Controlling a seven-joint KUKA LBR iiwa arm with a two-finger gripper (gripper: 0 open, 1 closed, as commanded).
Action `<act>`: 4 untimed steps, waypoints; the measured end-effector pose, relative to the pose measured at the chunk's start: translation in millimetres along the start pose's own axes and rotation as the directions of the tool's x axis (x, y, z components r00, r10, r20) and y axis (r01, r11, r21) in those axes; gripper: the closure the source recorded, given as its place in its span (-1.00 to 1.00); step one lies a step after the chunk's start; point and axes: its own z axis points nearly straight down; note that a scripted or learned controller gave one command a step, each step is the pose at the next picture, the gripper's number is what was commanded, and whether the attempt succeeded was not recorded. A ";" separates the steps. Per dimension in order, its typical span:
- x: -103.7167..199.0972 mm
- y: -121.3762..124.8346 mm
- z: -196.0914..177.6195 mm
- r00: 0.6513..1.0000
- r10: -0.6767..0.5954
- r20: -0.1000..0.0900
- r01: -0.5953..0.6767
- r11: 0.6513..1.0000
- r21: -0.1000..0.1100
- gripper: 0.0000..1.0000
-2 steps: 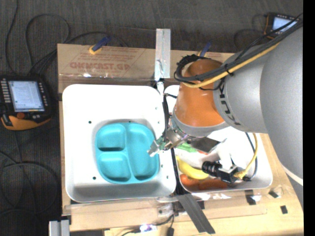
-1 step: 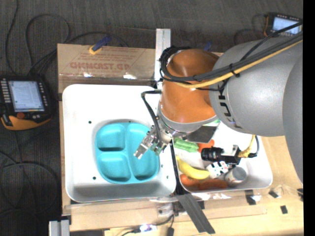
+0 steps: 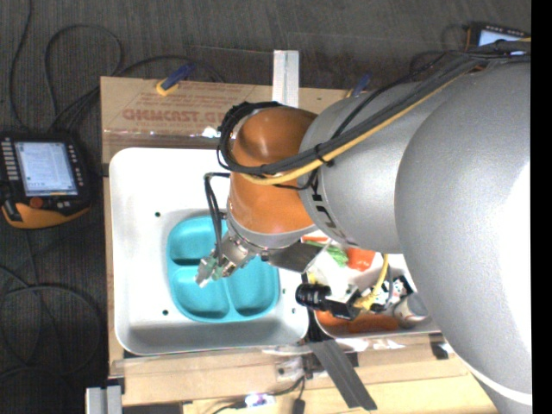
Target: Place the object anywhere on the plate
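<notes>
- Far left, a pendant (image 3: 41, 172) lies on the dark floor (image 3: 52, 343) among loose cables, well apart from the table (image 3: 198, 385).
- Cardboard (image 3: 164, 115) lies along the table's far edge, with a blue clamp (image 3: 173, 77) on its top edge.
- The left bin (image 3: 134, 188) is where I have room. Bare white bottom runs left of the plate and beyond it to the far wall.
- The plate (image 3: 185, 240) is turquoise and parted by ridges into compartments. It sits toward the bin's near right corner, with its right and near edges close to the walls, so there is little margin on those sides.
- The gripper (image 3: 210, 272) hangs over the plate's middle, about where the ridges meet. From this angle I can't make out whether it is spread or closed, or whether it carries anything.
- The arm (image 3: 431, 188) reaches in from the right. Its orange band (image 3: 267, 179) covers the plate's far right part and the bin wall behind it.
- The only loose things I can see lie in the right bin (image 3: 405, 343), under the arm. They form a heap (image 3: 349, 259) of orange, green and white pieces, with more orange toward the near rim.
- I can't say which of them is the task's object. All of them are apart from the plate, with the bin walls between.
- The arm's grey bulk hides most of that bin.
</notes>
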 end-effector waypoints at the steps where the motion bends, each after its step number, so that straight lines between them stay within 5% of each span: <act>1: -11.0 52.4 18.7 0.995 0.101 0.002 -0.101 0.995 -0.001 1.00; 2: -5.5 -3.8 27.3 1.000 0.031 0.002 -0.031 1.000 0.001 1.00; 3: -56.8 -45.9 29.8 0.990 0.141 0.000 -0.141 0.990 0.000 1.00; 4: -117.6 16.3 -52.5 0.990 -0.139 0.007 0.139 0.990 -0.002 1.00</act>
